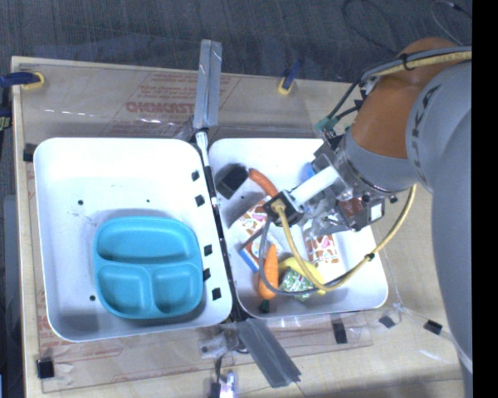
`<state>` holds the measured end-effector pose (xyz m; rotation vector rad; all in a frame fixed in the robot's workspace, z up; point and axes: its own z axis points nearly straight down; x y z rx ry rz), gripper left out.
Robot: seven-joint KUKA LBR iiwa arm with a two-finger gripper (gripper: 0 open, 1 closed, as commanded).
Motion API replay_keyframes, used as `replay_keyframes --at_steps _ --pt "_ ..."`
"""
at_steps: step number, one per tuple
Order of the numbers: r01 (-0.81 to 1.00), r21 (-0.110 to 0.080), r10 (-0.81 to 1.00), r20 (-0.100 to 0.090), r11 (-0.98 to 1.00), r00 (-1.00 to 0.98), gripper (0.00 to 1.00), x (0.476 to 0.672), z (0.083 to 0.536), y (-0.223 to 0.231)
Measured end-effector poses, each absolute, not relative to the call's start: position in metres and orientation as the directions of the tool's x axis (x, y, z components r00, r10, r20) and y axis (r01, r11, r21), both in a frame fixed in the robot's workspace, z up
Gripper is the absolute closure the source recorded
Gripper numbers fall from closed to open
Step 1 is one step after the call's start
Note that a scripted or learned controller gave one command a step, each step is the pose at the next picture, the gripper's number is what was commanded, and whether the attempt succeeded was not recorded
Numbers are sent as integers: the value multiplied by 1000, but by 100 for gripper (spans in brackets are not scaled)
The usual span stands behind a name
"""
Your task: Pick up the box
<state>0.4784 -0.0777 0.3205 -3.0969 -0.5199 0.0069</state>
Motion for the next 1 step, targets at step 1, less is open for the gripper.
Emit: replay_keyframes --at_steps 1 --pt "336 -5 336 -11 -942 942 100 480 328 -76"
